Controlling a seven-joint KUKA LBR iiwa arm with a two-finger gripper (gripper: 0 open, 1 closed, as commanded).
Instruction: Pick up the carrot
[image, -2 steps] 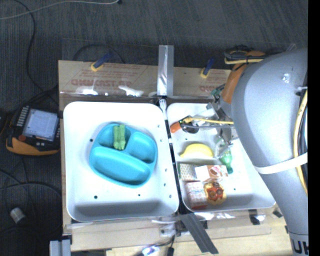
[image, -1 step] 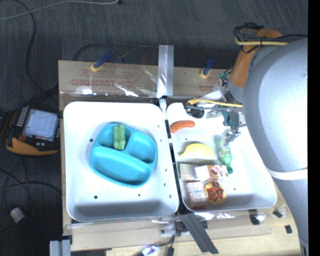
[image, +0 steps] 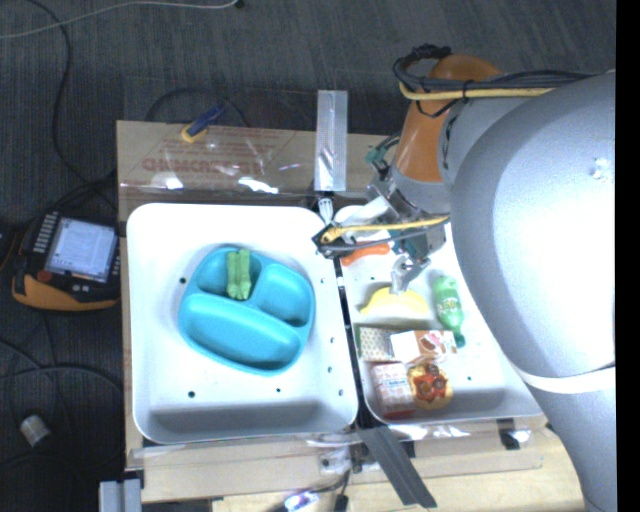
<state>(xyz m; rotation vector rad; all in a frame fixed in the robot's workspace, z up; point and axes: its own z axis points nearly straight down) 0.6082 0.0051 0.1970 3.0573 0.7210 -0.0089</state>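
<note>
Gripper: the gripper is seen low over the far end of the right bin, hung from the grey arm with its orange band; how far it is spread cannot be told, the wrist and cables hiding much of it.
Carrot: the carrot is seen as an orange strip at the far left corner of the right bin, just beside the gripper and partly masked by a dark, yellow-edged bar of the wrist; whether it is touched cannot be told.
Yellow piece: a yellow item is found directly below the gripper, near the bin's left wall; contact cannot be judged.
Green bottle: a green bottle is laid lengthwise toward the right side of the same bin, close to the arm.
Packets: small printed packets, white, red and orange, are clustered at the near end of the right bin.
Left bin: a blue divided plate is set in the middle of the left bin, with a green vegetable lying in its far compartment.
Beyond the bins: a handheld control pad with a lit screen is seen on the dark floor, off the left bin's left edge.
</note>
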